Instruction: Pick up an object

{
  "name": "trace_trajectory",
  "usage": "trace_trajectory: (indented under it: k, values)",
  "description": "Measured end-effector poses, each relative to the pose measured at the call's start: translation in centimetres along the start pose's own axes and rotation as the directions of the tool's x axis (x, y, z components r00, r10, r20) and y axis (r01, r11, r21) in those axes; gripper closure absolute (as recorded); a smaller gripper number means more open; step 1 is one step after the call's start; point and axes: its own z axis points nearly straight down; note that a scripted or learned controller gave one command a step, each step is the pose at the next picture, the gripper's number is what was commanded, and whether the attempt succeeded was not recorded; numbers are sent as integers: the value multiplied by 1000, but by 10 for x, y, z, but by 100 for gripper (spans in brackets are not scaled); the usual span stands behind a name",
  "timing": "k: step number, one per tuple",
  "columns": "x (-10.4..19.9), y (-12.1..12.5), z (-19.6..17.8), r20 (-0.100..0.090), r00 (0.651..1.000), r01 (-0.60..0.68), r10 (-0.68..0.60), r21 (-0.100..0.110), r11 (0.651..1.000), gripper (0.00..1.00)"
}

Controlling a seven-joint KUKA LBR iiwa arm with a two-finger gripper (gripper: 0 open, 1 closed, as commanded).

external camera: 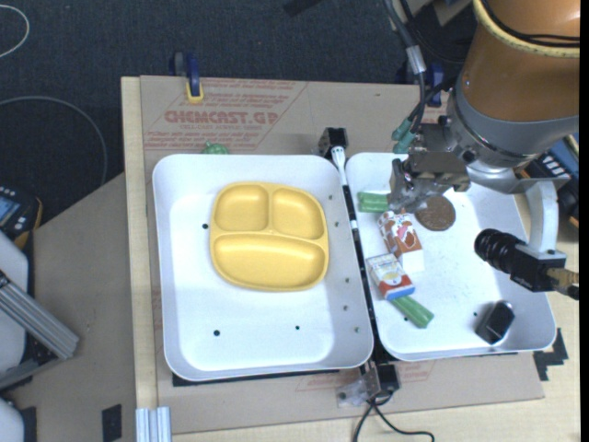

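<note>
Red-and-white carton (399,233) sits right of centre in the frame, right under the gripper (409,194); can't tell its grip state. Risk, I'd guess: the second carton (389,275) and green marker (411,309) crowd it, so a pinch may slip. Cardboard (221,113) reads "CHEMCAST".

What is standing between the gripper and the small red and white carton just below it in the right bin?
Nothing visible. The gripper hangs directly above the top of the red and white carton in the right bin. A green block and a brown disc lie beside it, not between.
</note>
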Motion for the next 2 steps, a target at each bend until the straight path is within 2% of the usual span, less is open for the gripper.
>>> trace_trajectory:
  k: [1, 2]
  values:
    - [47, 0, 14, 0, 1000, 0, 0, 2, 1000, 100]
    - [-9, 0, 20, 2, 1000, -10, 10, 1, 1000, 100]
